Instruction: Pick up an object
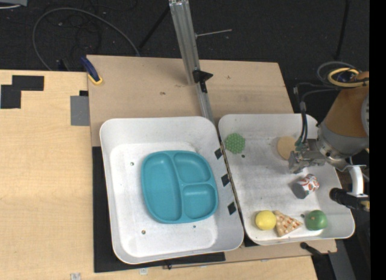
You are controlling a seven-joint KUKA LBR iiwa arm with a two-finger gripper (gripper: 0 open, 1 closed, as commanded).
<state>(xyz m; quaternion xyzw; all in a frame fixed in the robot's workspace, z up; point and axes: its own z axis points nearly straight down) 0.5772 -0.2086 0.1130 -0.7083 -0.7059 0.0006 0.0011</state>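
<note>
**Asker:** Where were you working?

**Me:** Pale wood bench [241, 85], dark floor and cables behind it, two white bins on top. The left bin [120, 146] held a teal plate [179, 185]. My arm [347, 116] reached in over the right bin [259, 170], where the small things lay.

**Asker:** And your gripper?

**Me:** My gripper [300, 159] was low over the far right part of that bin. From above I could not tell whether it was apart or together, and I saw nothing held in it.

**Asker:** Which thing were you after?

**Me:** Likely the tan disc [284, 147], just beside the gripper on its left. A grey and red piece [306, 185] lay near on the front side. The green ball [234, 143] sat well apart by the left wall, and the lemon [265, 219], pizza slice [287, 224] and lime [315, 219] lined the front edge.

**Asker:** How would the disc handle?

**Me:** Light and stiff, I judged, and not fragile. It lay flat, so I thought it best to take it across its width at the rim and press down close to the bin floor. A smooth, thin edge could easily slip out. The lemon, round and fuller, looked the easier hold, taken across its middle.
</note>
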